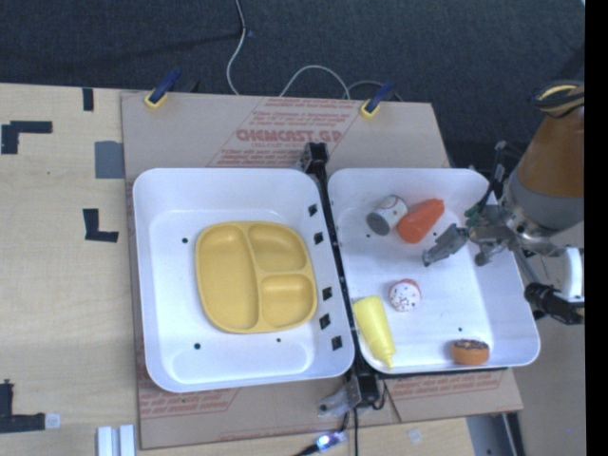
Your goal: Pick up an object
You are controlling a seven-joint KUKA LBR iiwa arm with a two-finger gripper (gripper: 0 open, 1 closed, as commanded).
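Right bin (494,345): gripper (454,243) seen open, empty, just right of carrot (420,220); should be centred over it before closing.

Camera, one, fixed above my bench. Faces down at a slant, set far enough back to take in both white bins whole: left bin (157,283), right bin (503,335), the cardboard sheet (285,131) beneath them, dark floor (380,27) along the top. My arm (560,160) enters from the right edge. No second view shares the scene.
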